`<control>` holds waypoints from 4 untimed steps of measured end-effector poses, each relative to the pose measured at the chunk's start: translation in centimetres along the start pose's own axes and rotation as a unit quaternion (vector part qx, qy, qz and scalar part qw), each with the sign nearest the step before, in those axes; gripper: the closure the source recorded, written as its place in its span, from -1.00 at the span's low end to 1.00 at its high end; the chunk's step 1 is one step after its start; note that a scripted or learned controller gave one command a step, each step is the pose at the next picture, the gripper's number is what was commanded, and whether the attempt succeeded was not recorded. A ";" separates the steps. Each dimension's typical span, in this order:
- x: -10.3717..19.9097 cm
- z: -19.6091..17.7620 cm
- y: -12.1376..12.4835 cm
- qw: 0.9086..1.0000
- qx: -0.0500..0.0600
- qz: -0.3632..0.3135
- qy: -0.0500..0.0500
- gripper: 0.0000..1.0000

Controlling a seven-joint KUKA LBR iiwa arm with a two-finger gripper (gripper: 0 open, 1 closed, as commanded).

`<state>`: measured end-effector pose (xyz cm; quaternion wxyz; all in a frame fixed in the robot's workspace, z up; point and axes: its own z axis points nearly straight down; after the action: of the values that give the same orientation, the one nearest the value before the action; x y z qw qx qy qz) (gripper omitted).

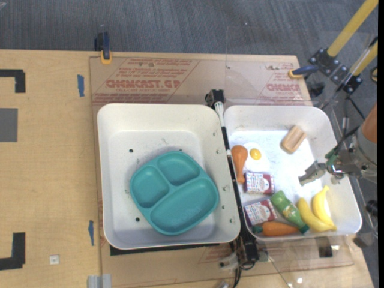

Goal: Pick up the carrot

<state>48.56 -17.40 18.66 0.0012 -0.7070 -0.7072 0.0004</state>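
2 white bins (114, 161) sit on a sheet printed "CHEMCAST GP" (143, 83); end effector (313, 173) spread, carrot (278, 228) untouched.

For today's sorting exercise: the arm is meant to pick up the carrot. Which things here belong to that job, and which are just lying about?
Belong to the job:
carrot, at the right bin's near edge
gripper, above that bin

Just lying about:
bananas
green bottle
two red-labelled packets
fried egg
chicken drumstick
bread piece
teal divided plate in the left bin

A tan bench (48, 179) bears two white bins (114, 161) (345, 203) on a clear sheet (198, 77).
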 end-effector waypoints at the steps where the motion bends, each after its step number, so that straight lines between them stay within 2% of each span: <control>1: 0.4 7.1 7.1 0.997 -0.001 -0.080 -0.001 -1.00; 2: -3.2 5.7 14.0 0.995 -0.004 -0.097 -0.003 -1.00; 3: 7.0 -2.5 11.9 0.999 -0.007 -0.035 0.000 -1.00; 4: 16.3 -11.9 7.3 0.999 -0.007 -0.054 0.000 -1.00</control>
<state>55.88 -1.14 30.60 -0.0033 -0.6679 -0.7443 -0.0049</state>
